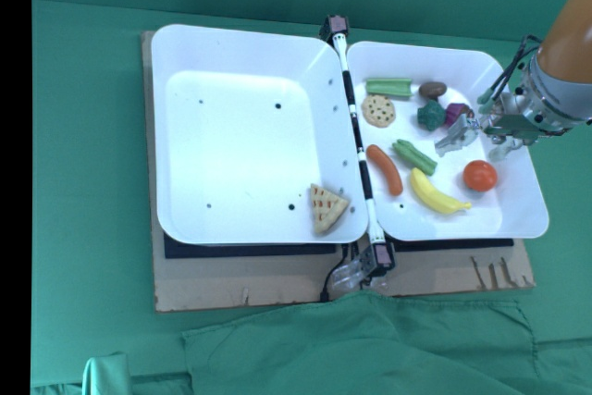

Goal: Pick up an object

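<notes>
My gripper [477, 141] hangs over the right side of the right bin [518, 216], open with nothing between its fingers. One finger [452, 141] sits just below a purple piece [457, 113]. A red tomato [480, 175] lies just below the gripper. Further left in this bin are a yellow banana [437, 195], a green pod [413, 156], a red sausage [384, 169], a broccoli piece [429, 116], a cookie [378, 110], a green cucumber [388, 88] and a brown potato [432, 90].
The left bin [185, 51] holds a waffle wedge [327, 207] at its near right corner. A black-and-white divider bar [354, 120] runs between the bins. Green cloth [370, 347] lies bunched in front of the bench.
</notes>
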`<state>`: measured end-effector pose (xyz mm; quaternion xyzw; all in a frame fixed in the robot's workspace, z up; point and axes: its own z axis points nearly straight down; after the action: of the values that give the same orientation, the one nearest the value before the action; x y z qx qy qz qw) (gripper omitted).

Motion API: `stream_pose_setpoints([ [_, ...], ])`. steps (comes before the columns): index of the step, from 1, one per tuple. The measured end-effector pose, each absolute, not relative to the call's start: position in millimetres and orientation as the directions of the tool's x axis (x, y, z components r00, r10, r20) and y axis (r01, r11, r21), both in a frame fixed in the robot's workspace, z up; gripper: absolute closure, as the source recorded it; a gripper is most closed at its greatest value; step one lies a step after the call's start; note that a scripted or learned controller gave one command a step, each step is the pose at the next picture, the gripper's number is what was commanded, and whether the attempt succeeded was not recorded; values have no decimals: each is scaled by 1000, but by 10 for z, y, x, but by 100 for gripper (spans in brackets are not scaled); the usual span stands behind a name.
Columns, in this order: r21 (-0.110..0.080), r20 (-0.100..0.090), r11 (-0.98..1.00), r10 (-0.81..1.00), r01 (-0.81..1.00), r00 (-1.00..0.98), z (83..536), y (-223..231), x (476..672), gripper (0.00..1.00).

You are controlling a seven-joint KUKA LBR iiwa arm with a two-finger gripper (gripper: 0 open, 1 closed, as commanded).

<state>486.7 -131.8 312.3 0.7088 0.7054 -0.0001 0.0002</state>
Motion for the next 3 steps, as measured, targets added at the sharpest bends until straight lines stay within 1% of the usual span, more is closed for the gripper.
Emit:
stream_pose_setpoints([
  [1, 1, 7, -5, 1000, 1000, 5, 1897, -1729, 5114, 0],
  [2, 20, -6, -1, 1000, 1000, 1, 1871, -1883, 5790, 0],
  [3, 10, -5, -3, 1000, 1000, 3, 2249, -1876, 5756, 0],
])
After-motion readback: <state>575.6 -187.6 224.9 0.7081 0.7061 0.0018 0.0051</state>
